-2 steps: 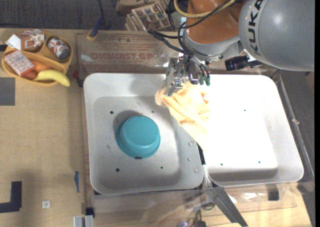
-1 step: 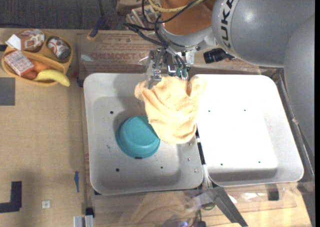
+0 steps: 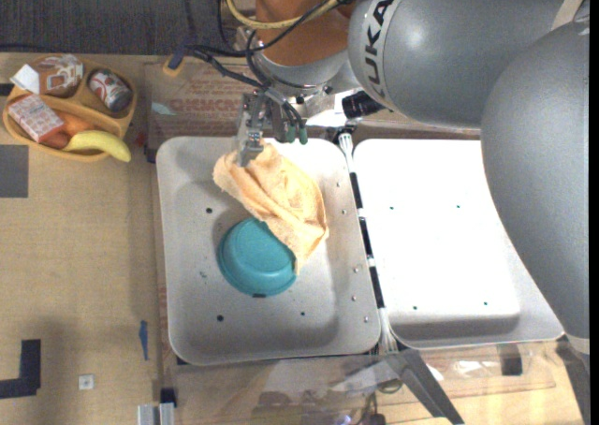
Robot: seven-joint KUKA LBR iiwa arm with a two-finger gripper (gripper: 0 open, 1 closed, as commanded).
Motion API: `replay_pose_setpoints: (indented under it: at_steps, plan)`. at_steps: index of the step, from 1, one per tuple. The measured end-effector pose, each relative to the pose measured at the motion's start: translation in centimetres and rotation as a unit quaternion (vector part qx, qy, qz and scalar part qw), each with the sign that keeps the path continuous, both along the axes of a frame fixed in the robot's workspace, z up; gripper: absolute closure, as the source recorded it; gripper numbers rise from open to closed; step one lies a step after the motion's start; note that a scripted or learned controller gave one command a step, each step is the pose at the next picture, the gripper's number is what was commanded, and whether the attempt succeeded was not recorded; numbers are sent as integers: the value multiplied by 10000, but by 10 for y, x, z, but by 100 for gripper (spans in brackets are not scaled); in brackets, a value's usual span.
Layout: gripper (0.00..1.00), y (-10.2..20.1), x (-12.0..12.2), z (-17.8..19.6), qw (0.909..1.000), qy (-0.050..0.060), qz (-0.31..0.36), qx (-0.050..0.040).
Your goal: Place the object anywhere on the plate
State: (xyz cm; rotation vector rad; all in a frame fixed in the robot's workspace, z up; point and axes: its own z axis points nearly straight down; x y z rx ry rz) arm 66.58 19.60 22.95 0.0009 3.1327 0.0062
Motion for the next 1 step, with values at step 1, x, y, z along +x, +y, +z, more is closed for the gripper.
replay_pose_setpoints:
  at_steps: [1]
  plan:
    - [0, 0, 0, 1, 10000, -4, -1, 1]
